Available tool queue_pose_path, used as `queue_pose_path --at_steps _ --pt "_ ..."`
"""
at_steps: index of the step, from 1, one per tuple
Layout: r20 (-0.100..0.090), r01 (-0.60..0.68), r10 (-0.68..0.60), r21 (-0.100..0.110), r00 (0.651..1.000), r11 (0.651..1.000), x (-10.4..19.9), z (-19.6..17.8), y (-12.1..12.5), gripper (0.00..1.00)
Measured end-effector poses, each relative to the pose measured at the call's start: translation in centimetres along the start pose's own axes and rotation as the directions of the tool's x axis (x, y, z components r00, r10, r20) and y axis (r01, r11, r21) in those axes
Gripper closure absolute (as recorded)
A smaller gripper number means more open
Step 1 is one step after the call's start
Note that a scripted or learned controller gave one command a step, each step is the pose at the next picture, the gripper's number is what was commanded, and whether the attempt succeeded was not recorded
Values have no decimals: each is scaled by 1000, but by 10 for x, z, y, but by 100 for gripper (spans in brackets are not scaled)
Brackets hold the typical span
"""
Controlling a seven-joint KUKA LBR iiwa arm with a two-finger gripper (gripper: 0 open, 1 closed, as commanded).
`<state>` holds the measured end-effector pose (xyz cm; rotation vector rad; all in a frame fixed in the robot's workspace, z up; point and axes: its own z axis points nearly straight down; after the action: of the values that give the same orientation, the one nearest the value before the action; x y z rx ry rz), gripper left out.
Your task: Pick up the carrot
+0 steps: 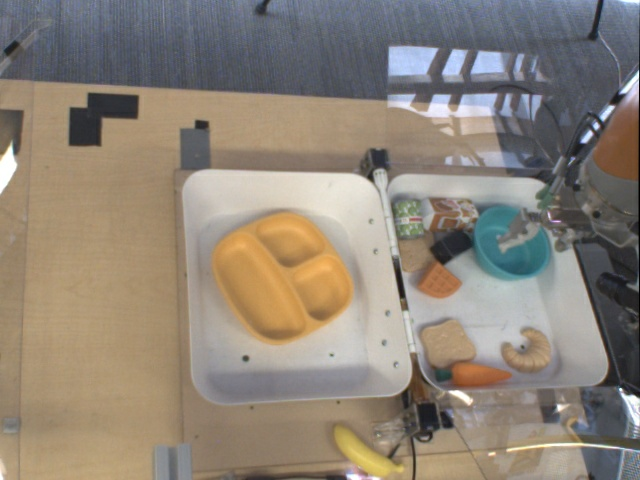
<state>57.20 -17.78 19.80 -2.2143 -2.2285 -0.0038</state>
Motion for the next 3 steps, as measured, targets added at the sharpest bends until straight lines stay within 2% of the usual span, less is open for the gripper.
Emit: queue_pose_path --at_steps 1,2,3 --pt "-3 -249 249 9 968 968 23 67 -85 0" --pt "-10 -451 451 5 892 893 -16 110 -82 0" --pt "-6 -625 625 -5 780 780 61 109 -80 0"
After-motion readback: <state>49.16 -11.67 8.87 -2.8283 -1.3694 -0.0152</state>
